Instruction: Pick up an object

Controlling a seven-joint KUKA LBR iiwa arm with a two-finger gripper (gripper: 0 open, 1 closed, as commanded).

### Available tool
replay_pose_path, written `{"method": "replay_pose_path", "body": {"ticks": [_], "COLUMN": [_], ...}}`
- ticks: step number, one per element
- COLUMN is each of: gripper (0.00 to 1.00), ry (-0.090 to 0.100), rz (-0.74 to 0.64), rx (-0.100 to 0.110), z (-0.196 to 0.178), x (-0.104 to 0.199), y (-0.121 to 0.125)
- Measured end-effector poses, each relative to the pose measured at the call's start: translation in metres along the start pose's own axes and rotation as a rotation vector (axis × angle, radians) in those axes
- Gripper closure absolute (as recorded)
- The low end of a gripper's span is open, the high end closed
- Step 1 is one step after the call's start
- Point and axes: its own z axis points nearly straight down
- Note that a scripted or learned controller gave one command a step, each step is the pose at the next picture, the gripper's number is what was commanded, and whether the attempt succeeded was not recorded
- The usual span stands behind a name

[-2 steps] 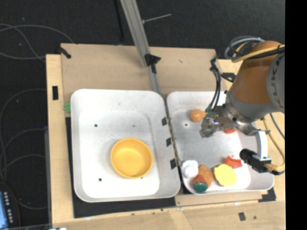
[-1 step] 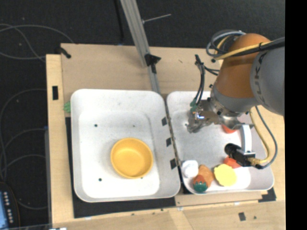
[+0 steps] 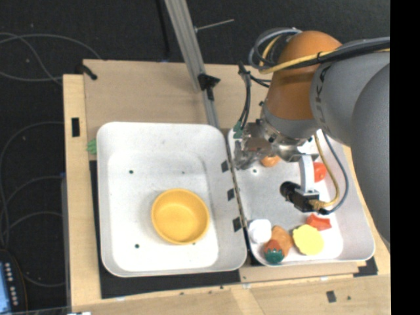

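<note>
Left bin (image 3: pixel 118 176) holds yellow bowl (image 3: pixel 180 216) near its front edge, right bin (image 3: pixel 354 245) front edge carries white ball (image 3: pixel 260 229), carrot (image 3: pixel 278 243), yellow disc (image 3: pixel 308 240), red piece (image 3: pixel 319 222), gripper (image 3: pixel 248 151) over right bin's back-left corner beside small orange object (image 3: pixel 269 161), claw state cannot be told

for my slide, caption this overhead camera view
End effector lowered over right bin of small objects; yellow bowl in left bin.

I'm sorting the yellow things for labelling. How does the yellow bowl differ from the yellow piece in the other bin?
The yellow bowl sits alone in the left bin; the yellow piece lies in the right bin among other small items. The bowl looks clearly bigger than the piece. The bowl is hollow and deeper orange-yellow; the piece looks flat and paler, lemon yellow. Both are roundish, and both lie apart from the gripper.
</note>
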Motion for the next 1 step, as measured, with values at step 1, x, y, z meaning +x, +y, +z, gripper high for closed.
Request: {"method": "replay_pose_path", "body": {"ticks": [1], "gripper": [1.0], "ry": [0.001], "rz": [-0.001], "rx": [0.001], "z": [-0.0019], "x": [0.0557], "y": [0.0128]}}
